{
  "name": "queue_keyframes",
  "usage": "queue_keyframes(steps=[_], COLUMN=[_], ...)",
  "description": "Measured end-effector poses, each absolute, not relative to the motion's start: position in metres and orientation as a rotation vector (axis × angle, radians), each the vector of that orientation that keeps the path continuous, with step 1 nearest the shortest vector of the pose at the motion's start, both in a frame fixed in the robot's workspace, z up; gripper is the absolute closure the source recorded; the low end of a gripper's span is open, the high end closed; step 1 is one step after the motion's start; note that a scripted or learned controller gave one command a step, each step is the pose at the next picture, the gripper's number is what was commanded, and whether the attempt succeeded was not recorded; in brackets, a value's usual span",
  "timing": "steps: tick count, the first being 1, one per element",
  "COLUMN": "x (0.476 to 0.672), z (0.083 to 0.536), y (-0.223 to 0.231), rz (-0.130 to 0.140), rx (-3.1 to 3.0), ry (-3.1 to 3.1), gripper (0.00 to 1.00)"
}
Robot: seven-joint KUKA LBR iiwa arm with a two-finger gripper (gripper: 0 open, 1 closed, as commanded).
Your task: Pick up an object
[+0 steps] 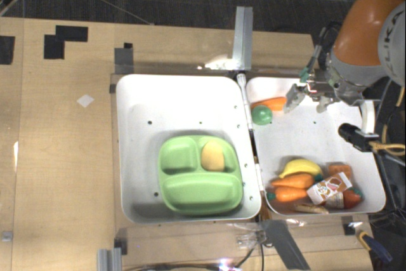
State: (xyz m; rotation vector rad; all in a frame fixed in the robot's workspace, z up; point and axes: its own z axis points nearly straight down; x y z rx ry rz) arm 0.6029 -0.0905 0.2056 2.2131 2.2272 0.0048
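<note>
Carrot [271, 103] lying left-right, tip toward gripper [307, 98], fingers spread, grasping nothing.

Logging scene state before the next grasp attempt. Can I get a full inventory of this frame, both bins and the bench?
left bin: 1, white, left half of bench
right bin: 1, white, beside the left bin
divided tray: 1, green, near part of left bin
lemon-like fruit: 1, yellow, in the tray's top right compartment
carrot: 1, orange, far left corner of right bin
round green item: 1, green, touching the carrot's near side
banana: 1, yellow, near edge pile in right bin
orange pieces: several, orange, in that pile; exact count unclear
labelled packet: 1, white and red, on the pile
arm: 1, grey with orange band, from the right
gripper: 1, over the right bin's far end, just right of the carrot
</note>
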Motion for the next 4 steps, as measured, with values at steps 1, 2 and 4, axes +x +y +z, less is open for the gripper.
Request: queue_keyframes(steps=[1, 2, 4], x=[0.626, 0.647, 0.58], z=[0.121, 0.102, 0.091], y=[-0.084, -0.112, -0.162], rz=[0.008, 0.038, 0.015], rx=[2.265, 2.245, 2.39], ry=[2.172, 2.159, 2.025], gripper=[0.0, 0.0, 0.0])
